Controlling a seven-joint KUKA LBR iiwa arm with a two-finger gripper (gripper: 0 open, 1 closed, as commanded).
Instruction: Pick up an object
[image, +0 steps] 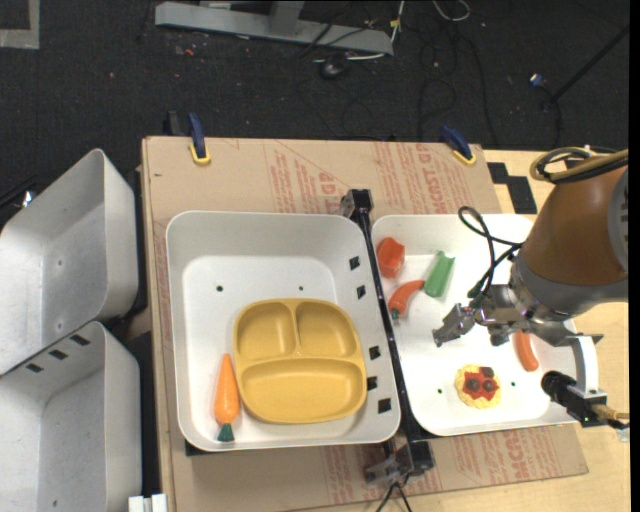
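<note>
Hovering low in the right bin (440, 425), the gripper (455, 325) has its jaws parted and holds nothing. Just beside it lies the orange-red pepper (405, 296), likely light, stiff plastic, smooth and prone to slipping; gripping across its narrow middle seems safest.

A cardboard sheet (300, 165) covers the surface (610, 465), pinned at its far edge by two clamps with yellow and blue handles (199, 140) (458, 143). Two spare white bins (70, 240) (60, 420) lie tilted at the left, off the cardboard. Beyond the surface, dark carpet (100, 90) carries loose black cables (440, 95) and a grey metal base (270, 25).
</note>
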